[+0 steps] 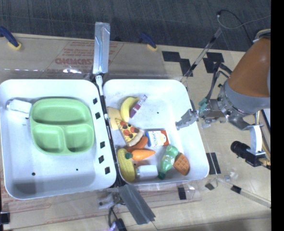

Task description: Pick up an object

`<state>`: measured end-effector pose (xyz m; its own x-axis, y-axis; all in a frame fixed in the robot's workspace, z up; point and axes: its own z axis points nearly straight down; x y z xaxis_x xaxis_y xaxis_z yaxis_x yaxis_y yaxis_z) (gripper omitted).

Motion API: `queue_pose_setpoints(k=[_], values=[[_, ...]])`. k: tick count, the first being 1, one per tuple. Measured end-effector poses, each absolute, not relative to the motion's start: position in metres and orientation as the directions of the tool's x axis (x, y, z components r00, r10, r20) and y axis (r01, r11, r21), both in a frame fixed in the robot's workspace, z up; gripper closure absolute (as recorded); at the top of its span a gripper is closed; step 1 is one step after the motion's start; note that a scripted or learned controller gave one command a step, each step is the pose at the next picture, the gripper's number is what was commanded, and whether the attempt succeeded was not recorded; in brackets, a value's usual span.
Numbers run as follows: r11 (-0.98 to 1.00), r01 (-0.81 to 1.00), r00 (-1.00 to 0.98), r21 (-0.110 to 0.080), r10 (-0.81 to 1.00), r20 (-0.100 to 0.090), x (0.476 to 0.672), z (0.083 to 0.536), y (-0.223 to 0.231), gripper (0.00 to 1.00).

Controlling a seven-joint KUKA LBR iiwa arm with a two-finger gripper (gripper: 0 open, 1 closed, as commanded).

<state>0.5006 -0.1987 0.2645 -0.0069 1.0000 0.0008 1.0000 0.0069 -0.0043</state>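
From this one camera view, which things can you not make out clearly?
- Gripper: small and blurred at the right bin's rim; open or shut, I cannot tell.
- Arm: cut off by the right edge.
- White box: partly hidden under the carrot and green bottle.
- Small bottle: label too small to read.

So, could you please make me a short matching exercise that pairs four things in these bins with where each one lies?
Things:
1. green tray
2. banana
3. corn cob
4. gripper

Places:
A. near corner of the right bin, by the divider
B. over the right bin's right rim
C. left bin
D. far part of the right bin

Pairs: 1-C, 2-D, 3-A, 4-B
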Motion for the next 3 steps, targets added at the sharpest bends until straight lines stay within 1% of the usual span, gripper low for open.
queue_pose_setpoints(k=[1, 2, 3], values=[[0.156, 0.988, -0.156, -0.008, 0.988, 0.002, 0.541, 0.154, -0.141, 0.0], [0.215, 0.977, -0.215, 0.005, 0.977, -0.003, 0.598, 0.102, -0.103, 0.0], [0.362, 0.932, -0.362, -0.002, 0.932, 0.002, 0.507, 0.091, -0.127, 0.0]])
